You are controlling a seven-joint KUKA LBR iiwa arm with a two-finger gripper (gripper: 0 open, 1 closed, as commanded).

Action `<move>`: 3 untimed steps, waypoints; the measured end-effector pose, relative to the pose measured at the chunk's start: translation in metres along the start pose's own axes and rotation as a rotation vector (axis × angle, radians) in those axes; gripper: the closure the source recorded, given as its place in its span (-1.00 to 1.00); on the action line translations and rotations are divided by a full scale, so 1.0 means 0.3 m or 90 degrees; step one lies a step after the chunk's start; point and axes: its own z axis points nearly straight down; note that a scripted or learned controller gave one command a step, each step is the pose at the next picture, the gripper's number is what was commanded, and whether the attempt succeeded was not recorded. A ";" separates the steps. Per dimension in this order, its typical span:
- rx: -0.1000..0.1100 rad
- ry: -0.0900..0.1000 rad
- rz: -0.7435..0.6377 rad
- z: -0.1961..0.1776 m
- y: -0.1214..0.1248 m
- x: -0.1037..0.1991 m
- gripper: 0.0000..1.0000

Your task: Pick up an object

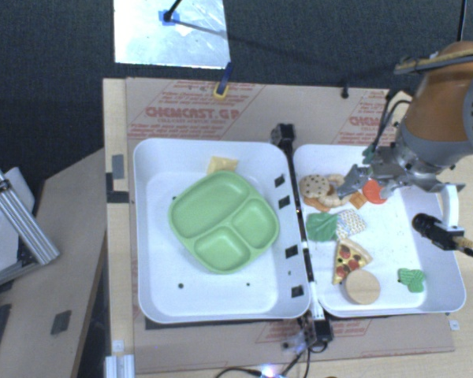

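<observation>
The right bin [437,294] holds several toy foods: a chocolate-chip cookie [315,185], a green leaf [322,227], a patterned piece [351,224], a pizza slice [349,259], a tan disc [363,287] and a small green piece [411,279]. My gripper [363,186] is low over the bin's far middle, just right of the cookie. A red-orange round toy [376,192] lies right against the gripper's tip; whether it is gripped is unclear. The wrist hides the bin floor behind it.
The left bin [154,290] holds a green divided plate [223,221], with a yellow piece [221,164] behind it. A black divider [296,211] runs between the bins. A black cylindrical part [433,231] juts over the right bin's right side.
</observation>
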 end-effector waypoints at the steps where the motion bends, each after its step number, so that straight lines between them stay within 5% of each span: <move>1: -0.007 -0.001 -0.001 -0.020 0.008 0.000 -1.00; 3: -0.005 -0.001 0.000 0.297 0.042 -0.016 -1.00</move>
